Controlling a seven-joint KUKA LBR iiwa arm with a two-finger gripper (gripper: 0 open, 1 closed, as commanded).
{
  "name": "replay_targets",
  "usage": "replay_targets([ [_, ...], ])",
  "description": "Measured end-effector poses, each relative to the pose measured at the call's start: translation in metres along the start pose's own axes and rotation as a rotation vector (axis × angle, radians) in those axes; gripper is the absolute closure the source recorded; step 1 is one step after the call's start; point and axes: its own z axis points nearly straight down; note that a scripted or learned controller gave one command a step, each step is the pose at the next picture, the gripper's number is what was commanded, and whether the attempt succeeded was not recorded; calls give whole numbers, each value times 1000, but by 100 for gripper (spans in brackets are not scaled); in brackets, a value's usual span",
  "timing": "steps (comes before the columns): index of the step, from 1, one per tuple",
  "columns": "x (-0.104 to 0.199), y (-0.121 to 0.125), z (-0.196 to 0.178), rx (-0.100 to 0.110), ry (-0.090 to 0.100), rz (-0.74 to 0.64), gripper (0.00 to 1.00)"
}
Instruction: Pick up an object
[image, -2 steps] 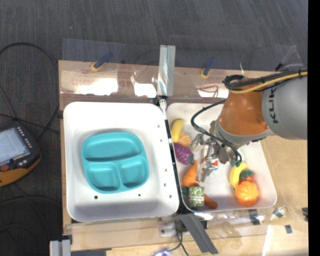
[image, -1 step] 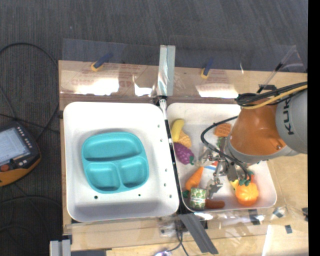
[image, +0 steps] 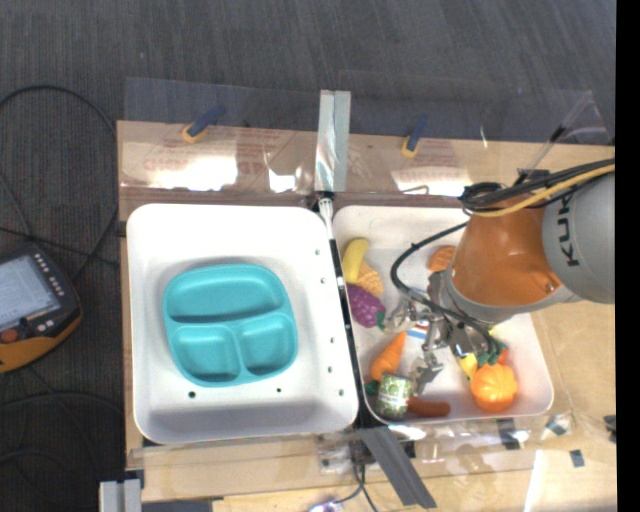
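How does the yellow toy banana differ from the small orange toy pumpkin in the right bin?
The yellow toy banana is long and slim, lying near the bin's far left corner beside the divider; the small orange toy pumpkin is round and squat, sitting near the front right corner. The banana lies away from the arm, the pumpkin just beside the gripper. Both lie in the right white bin.

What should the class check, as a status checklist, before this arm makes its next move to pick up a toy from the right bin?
1. Gripper over the right bin: ok.
2. Toy within reach, carrot just beside it: ok.
3. Toy held between the fingers: cannot tell.
4. Neighbours crowding the target, green toy and pumpkin close by: not ok.
5. Teal tray lies apart in the left bin: ok.
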Motion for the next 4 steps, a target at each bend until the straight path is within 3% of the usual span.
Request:
replay_targets([
  [1,-89,-11,2,-6,12,27,0],
  [2,-33,-17,0,-8,-5,277,0],
  [3,7,6,-1,-4,-12,425,0],
  [4,3,7,0,-7,2,504,0],
])
